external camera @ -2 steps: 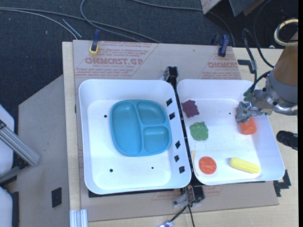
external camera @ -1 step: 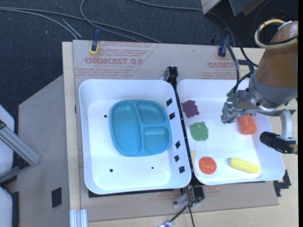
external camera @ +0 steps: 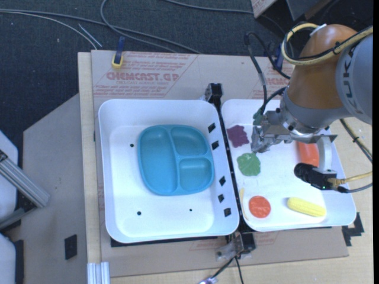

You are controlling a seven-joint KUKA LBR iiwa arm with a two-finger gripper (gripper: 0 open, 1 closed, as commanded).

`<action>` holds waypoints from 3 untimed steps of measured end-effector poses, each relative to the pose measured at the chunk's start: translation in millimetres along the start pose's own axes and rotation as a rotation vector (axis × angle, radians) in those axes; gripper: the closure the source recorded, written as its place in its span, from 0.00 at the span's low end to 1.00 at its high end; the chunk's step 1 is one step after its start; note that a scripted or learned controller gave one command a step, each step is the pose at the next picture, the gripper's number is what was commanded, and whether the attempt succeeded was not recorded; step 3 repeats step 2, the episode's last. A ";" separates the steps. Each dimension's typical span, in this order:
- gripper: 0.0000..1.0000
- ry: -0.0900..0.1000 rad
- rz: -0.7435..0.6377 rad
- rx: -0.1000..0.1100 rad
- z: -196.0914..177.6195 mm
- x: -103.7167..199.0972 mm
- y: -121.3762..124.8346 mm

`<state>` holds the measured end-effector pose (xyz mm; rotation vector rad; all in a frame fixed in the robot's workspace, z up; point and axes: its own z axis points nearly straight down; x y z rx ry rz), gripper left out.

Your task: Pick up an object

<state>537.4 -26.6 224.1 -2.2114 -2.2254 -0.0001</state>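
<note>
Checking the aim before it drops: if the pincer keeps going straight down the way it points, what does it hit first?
Probably the green piece, just below the pincer in the right bin. Depth is unclear, so it may land on its near edge.

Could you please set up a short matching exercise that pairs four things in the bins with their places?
Things:
1. blue divided plate
2. purple piece
3. yellow corn
4. red-orange round piece

Places:
A. right bin, near front right corner
B. left bin, middle
C. right bin, front left, beside the divider
D. right bin, rear left, just left of the tool

Pairs: 1-B, 2-D, 3-A, 4-C
</note>
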 end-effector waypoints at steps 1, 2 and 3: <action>1.00 0.000 -0.001 -0.004 -1.4 62.2 12.8; 1.00 -0.001 0.001 0.000 7.4 114.4 9.5; 1.00 -0.001 0.001 0.000 7.4 114.4 9.5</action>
